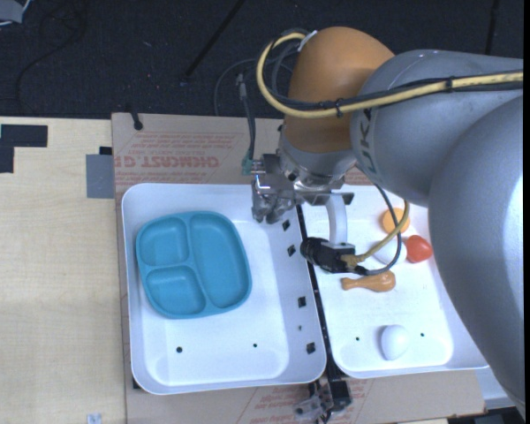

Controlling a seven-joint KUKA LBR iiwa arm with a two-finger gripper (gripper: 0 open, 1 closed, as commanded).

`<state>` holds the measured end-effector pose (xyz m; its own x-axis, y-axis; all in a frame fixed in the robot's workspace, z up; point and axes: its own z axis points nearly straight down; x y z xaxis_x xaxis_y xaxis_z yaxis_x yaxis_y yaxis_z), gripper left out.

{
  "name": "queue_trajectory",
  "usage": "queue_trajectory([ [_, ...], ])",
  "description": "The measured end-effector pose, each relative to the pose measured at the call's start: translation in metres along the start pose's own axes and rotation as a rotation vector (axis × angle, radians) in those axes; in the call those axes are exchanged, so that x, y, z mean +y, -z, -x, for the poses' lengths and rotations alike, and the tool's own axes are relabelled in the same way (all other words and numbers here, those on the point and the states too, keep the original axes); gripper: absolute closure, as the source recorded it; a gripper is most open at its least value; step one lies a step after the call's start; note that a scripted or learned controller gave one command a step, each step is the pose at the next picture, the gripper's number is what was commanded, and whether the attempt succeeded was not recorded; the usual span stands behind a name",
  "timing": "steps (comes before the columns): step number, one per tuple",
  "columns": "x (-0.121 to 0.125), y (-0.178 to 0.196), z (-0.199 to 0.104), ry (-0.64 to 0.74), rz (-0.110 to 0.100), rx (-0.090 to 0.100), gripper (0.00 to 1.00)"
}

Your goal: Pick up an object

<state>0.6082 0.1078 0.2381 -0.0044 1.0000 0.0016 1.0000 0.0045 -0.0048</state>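
Note:
My gripper (267,203) hangs over the far right corner of the left bin (203,369), close to the wall between the two bins. A blue divided plate (193,261) lies in the left bin, to the left of and nearer than the gripper. In the right bin (424,360) I see an orange round piece (394,221), a red piece (418,249), a tan drumstick-shaped piece (371,282) and a white egg-shaped piece (393,341). Nothing shows in the gripper's grasp.
The arm's big grey body (459,175) covers the right bin's far and right parts. A cardboard sheet (185,153) lies under the bins, and pale bench surface (44,272) stretches to the left.

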Motion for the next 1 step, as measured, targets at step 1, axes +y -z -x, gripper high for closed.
queue_trajectory([
  [1,0.0066,-0.0137,0.0010,-0.002,-0.001,-0.003,1.00],
])
